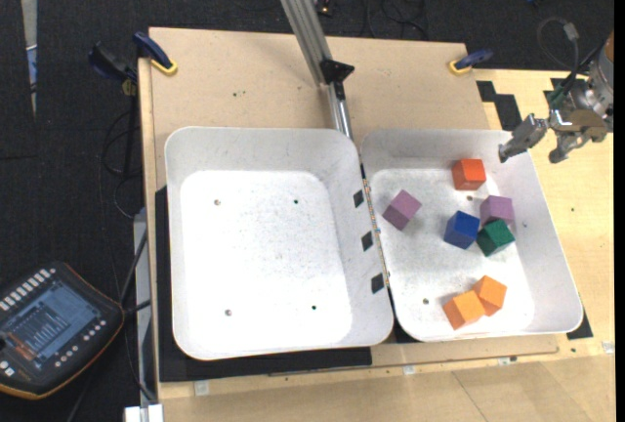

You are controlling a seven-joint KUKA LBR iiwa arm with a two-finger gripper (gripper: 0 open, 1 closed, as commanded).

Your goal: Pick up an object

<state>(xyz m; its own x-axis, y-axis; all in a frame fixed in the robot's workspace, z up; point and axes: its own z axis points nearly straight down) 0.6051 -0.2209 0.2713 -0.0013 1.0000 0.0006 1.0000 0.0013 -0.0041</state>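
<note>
My gripper hangs at the right edge of the camera view, above the right bin's far right corner, its two fingers spread open with nothing between them. In the right bin lie several blocks: an orange cube at the back, a purple cube near the divider, a blue cube, a second purple cube touching a green cube, and two orange blocks at the front. The orange cube at the back lies nearest the gripper, to its lower left.
The left bin sits beside the right one, holding no blocks. A slanted metal pole crosses the bench's back and ends at the bins' junction. Clamps hold the board's far corners. A teach pendant rests at lower left.
</note>
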